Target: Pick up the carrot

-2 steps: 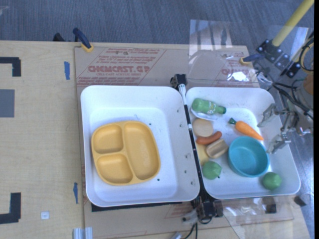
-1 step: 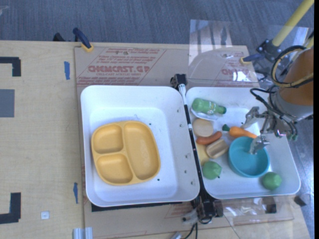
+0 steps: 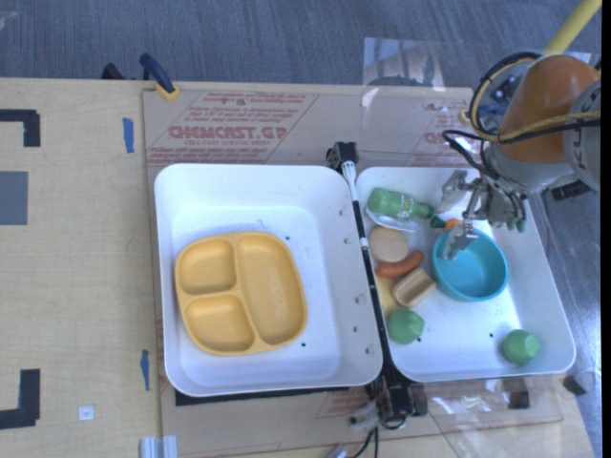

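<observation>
The carrot [image 3: 447,223] is a small orange piece with a dark green end. It lies in the right bin [image 3: 549,294] between a green bottle-shaped toy [image 3: 396,203] and the blue bowl [image 3: 473,270], and it is partly covered. My gripper [image 3: 467,229] hangs directly right of it, over the bowl's upper-left rim and close to the carrot. Nothing shows as being held by it.
An orange-red sausage shape [image 3: 399,263], a beige round piece [image 3: 389,244], a brown bread piece [image 3: 413,286] and two green pieces [image 3: 405,325] [image 3: 519,346] also lie in the right bin. A yellow divided plate [image 3: 239,292] sits in the left bin [image 3: 181,198].
</observation>
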You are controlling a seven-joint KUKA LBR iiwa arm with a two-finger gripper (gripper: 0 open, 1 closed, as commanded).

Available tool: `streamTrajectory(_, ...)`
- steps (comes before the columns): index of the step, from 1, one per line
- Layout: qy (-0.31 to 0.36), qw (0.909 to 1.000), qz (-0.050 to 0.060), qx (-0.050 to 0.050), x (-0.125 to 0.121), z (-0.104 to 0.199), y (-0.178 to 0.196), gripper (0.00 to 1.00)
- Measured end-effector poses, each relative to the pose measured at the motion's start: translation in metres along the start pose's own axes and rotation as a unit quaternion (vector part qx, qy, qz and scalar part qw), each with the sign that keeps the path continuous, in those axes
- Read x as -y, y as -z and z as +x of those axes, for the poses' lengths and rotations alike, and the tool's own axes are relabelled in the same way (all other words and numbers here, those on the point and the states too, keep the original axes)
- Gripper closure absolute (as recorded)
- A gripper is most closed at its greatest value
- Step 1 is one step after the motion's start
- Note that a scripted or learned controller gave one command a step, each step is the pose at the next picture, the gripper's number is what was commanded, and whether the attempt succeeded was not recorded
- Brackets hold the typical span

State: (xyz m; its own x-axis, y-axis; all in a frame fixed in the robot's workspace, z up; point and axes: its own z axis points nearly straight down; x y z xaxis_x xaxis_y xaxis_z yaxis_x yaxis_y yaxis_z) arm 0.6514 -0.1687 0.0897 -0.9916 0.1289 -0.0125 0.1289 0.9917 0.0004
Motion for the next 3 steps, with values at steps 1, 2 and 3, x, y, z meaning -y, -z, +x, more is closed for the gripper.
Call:
streamTrajectory(1, -0.030, 0.9995, 0.001, -0.004, 0.048, -0.016, -0.001, 0.00)
streamTrajectory(2, -0.062, 0.9981, -0.001, -0.002, -0.033, 0.064, 0.001, 0.00)
streamTrajectory(3, -0.075, 0.9972, 0.002, 0.000, 0.043, 0.006, 0.000, 0.00)
